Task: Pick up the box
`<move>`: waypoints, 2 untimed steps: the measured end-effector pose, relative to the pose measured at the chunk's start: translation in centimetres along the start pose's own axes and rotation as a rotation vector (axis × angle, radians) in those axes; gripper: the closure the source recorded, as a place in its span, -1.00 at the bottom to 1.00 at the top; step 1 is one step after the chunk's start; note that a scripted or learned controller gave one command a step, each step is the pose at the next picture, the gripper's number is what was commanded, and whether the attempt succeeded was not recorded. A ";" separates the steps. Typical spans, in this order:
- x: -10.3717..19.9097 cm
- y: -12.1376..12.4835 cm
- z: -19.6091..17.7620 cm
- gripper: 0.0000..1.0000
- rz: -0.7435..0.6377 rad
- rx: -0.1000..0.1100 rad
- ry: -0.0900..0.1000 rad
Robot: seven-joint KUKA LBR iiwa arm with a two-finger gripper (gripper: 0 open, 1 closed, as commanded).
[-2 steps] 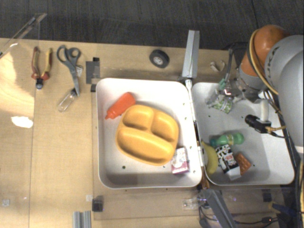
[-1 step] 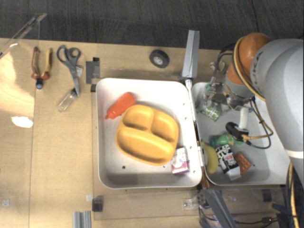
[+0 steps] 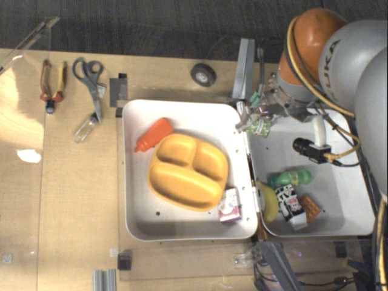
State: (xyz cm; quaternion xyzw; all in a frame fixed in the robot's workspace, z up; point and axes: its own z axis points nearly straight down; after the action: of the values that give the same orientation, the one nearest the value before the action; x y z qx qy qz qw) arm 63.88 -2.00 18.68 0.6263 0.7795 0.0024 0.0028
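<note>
Pink box [image 3: 230, 205] at left bin's [image 3: 136, 180] lower right corner, beside yellow tray [image 3: 188, 171]; gripper [image 3: 259, 121] over right bin's [image 3: 357, 220] upper left corner, finger state indiscernible.

You've got two bins [image 3: 130, 162] [image 3: 364, 223], one yellow tray [image 3: 188, 171], one orange bottle [image 3: 153, 134], two cartons [image 3: 230, 205] [image 3: 290, 204], one scissors [image 3: 91, 83], one pliers [image 3: 52, 85].
</note>
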 end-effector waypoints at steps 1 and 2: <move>6.0 0.7 0.1 1.00 -0.186 0.001 0.001; 7.3 4.8 0.1 1.00 -0.416 0.000 0.001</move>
State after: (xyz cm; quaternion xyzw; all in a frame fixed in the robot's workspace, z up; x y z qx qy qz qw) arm 66.98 6.19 18.62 0.4520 0.8920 0.0021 0.0029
